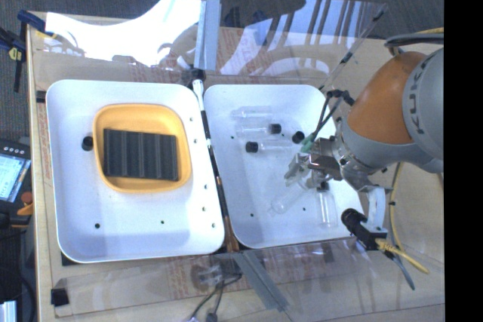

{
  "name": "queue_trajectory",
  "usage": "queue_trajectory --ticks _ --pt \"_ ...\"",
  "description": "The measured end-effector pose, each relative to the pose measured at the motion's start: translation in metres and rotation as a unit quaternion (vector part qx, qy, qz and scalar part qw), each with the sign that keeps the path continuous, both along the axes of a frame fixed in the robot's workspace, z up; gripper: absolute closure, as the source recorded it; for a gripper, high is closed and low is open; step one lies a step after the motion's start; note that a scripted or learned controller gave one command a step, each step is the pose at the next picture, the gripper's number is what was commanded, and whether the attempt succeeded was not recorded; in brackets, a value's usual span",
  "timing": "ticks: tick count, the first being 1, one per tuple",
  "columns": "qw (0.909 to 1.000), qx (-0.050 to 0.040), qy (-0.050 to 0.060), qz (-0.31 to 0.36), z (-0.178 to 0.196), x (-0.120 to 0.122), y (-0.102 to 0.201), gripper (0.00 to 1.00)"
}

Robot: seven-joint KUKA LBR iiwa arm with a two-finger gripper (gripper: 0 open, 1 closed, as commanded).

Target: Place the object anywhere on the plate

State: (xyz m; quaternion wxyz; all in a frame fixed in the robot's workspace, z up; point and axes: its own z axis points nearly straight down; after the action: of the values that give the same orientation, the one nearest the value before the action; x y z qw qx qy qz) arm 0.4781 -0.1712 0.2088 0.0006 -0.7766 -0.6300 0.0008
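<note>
The yellow plate (113, 124) lies in the left bin (68, 222), and a dark ribbed block (141, 154) rests on its middle. Several clear plastic tubes with black caps lie in the right bin (249, 230): one near the back (256, 115), one a little nearer (260, 147), and one toward the front (283, 201). My gripper (304, 167) hangs low over the right half of the right bin, among these tubes. Another clear tube (326, 207) lies just in front of it. Whether anything is held is hidden by glare and the clear plastic.
A small black piece (87, 142) lies in the left bin, left of the plate. A clear screen (302, 34) stands behind the bins. The arm's orange band (385, 105) and cables (377, 230) overhang the right bin's right edge.
</note>
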Motion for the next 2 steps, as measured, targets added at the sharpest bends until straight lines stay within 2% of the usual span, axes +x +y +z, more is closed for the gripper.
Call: queue_trajectory --ticks 1,2 --pt "0.9975 0.0005 0.001 0.071 0.027 0.023 0.018 1.00" --pt "0.9838 0.0004 0.000 0.179 0.024 0.084 0.027 1.00"
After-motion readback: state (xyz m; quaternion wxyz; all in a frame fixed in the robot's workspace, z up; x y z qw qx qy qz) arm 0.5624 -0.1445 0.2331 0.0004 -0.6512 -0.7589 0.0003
